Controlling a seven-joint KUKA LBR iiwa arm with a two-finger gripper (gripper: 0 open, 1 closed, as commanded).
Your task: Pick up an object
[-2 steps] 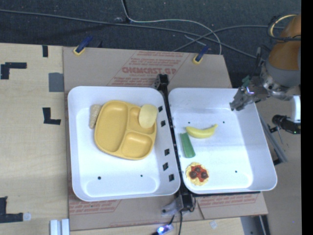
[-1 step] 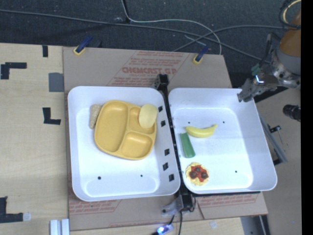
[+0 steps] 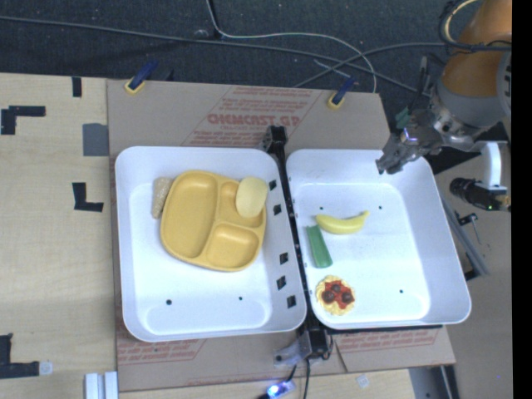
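Gripper hangs over the right bin's far right corner; whether it is spread, I cannot tell. Banana lies mid-bin, long axis crosswise, open floor to its right. Red print on the cardboard is too blurred to read

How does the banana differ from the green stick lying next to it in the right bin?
The banana is yellow and curved, with tapering ends; the green stick is straight with blunt ends. The banana lies crosswise in the right bin, while the stick runs lengthwise, towards the bin's near edge. The banana looks a little longer and thicker in the middle. Both are small, lie flat on the bin floor close together, and sit well away from the gripper.
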